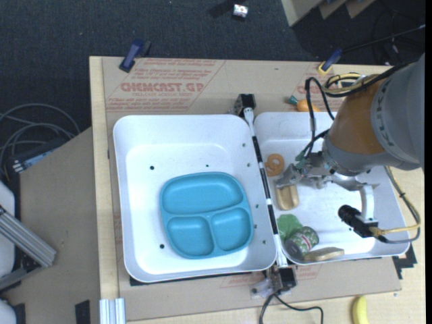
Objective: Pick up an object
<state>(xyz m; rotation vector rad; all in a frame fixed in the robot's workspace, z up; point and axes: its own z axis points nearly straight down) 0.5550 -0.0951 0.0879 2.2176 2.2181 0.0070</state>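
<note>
Finger state impossible to tell; gripper [295,174] low above tan block [288,196], right bin [283,123].

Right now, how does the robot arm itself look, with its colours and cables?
The arm is a thick grey cylinder with a broad orange band above the wrist. Black cables loop beside the band. The metallic grey claw sits below it, over the right bin.

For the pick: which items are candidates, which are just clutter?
Candidates, right bin:
- tan ring
- tan block
- green piece
- green can
- beige flat piece
- gripper

Clutter:
- blue divided tray, left bin
- blue clamp
- yellow item
</note>
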